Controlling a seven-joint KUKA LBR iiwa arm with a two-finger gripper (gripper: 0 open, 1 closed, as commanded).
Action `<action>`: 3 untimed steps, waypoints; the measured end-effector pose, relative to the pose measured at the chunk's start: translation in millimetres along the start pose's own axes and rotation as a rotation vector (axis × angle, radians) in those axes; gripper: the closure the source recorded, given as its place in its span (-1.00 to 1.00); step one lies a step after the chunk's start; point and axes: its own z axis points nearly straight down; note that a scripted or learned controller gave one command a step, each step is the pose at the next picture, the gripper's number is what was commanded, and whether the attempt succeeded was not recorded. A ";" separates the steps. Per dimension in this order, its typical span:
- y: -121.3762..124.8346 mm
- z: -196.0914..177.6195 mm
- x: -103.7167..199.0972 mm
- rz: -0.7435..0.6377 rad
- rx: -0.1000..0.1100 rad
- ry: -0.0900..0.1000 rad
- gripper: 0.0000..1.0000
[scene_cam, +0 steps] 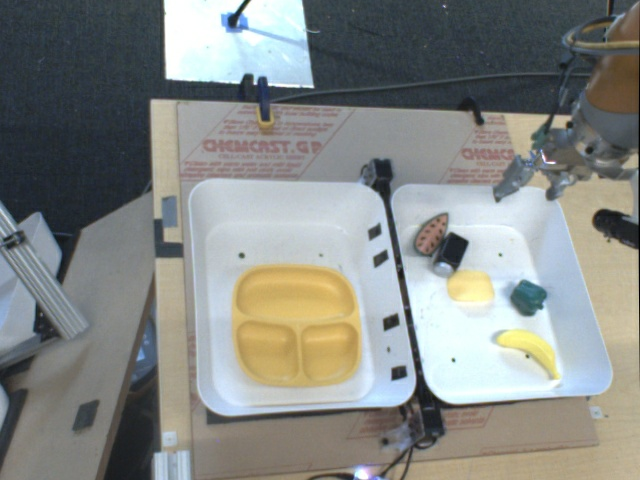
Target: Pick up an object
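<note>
Grey arm (pixel 608 88) cut off at right edge | fingers (pixel 532 176) spread, ungripping, above right bin's (pixel 580 268) far rim

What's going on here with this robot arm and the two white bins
A grey robot arm reaches in from the right, its gripper hanging above the far edge of the right bin, holding nothing. That bin holds a banana, a pale yellow block, a green piece, a black object and a speckled oval piece. The left bin holds a yellow divided tray. Nothing is picked yet.
</note>
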 end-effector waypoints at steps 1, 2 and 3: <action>2.5 -8.4 0.5 -0.003 -0.012 -0.002 -1.00; 3.2 53.9 -0.1 -0.002 -0.009 -0.002 -1.00; 9.4 114.6 2.2 -0.005 -0.008 -0.001 -1.00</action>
